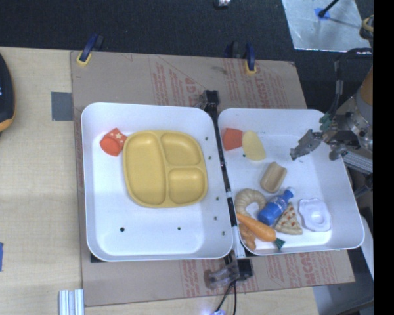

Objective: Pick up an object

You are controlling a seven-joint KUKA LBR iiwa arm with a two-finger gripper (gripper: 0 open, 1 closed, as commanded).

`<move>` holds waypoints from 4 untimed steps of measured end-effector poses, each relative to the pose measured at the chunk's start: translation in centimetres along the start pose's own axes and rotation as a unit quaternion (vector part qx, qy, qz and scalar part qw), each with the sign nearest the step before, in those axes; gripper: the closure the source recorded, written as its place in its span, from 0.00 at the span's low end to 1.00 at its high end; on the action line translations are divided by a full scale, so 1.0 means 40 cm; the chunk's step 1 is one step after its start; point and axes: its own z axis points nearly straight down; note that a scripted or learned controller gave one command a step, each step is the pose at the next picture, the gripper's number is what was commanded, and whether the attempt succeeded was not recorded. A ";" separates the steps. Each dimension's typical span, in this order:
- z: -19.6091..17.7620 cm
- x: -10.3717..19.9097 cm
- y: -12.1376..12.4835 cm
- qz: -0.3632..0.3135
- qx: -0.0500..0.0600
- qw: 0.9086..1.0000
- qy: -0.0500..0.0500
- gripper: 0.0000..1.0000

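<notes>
- Over the right-hand shallow white bin (352,195), near its far right corner, hangs the grey two-finger gripper (306,147), reaching in from the right; its dark fingers look slightly parted with nothing between them (the tips are small and hard to read).
- Nearest below it lie a pale yellow rounded piece (253,146), an orange-red block (232,138) just beside that, and a tan bread-like roll (273,176) a little nearer the bin's middle.
- Crowded at the bin's near side: a blue plastic bottle (274,209), an orange toy carrot (256,228), a pizza-slice toy (290,222), a cream croissant shape (249,199) and a small white cup (314,214).
- Left bin (105,235): a yellow compartment plate (164,168) with a red strawberry-like toy (112,142) beside it.
- Step, as I judge it: approach, with no grasp made yet.
- Next, choose a target standing apart from its neighbours (the roll looks easiest), centre over it, descend with fingers wide enough, then close.
</notes>
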 end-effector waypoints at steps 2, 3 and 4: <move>0.398 0.046 0.018 -0.001 -0.001 1.000 0.000 0.00; 0.373 0.043 0.015 0.000 0.001 1.000 0.000 1.00; 0.132 0.249 0.176 -0.004 -0.006 1.000 0.000 1.00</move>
